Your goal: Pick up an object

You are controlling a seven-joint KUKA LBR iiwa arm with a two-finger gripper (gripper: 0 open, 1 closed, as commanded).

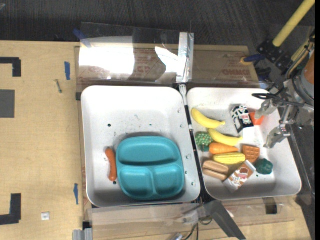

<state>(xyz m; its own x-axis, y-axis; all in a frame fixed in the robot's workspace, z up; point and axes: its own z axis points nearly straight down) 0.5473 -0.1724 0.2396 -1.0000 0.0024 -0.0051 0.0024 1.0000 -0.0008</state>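
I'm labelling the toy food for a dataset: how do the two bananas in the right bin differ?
The upper banana lies nearer the bin's far-left corner, its left end by the wall between the bins; the lower banana sits further toward the bin's middle. The upper banana has bare bin floor around most of it, while the lower banana is crowded by the broccoli piece and the carrot. Both are yellow, curved, and slant the same way.
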